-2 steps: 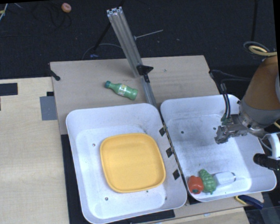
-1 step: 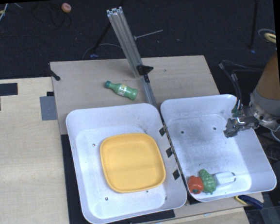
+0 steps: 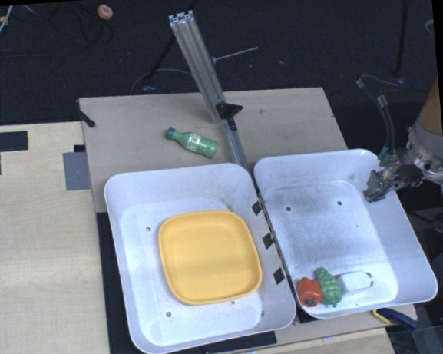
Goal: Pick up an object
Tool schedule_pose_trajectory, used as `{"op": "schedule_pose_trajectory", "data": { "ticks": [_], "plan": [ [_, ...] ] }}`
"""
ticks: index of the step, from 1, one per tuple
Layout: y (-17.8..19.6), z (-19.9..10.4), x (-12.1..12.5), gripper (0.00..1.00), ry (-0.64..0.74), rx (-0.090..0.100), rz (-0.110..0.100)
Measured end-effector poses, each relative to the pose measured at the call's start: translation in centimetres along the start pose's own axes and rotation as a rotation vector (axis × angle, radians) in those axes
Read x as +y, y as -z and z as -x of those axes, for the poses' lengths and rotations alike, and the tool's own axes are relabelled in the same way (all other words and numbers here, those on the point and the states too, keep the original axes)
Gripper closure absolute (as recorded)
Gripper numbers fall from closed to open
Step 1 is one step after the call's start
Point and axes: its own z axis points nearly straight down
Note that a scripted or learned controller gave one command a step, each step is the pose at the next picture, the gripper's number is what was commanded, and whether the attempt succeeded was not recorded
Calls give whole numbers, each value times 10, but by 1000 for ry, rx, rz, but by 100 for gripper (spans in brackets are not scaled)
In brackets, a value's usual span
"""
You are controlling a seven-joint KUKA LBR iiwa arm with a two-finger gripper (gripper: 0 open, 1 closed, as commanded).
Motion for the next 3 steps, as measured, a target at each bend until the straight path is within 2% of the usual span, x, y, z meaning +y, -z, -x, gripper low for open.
{"op": "schedule_pose_trajectory", "data": {
  "ticks": [1,3],
  "plan": [
    [7,-50,12,100,5,2,-3],
    [-11,-146,34,100,3,2,-4]
  ]
}}
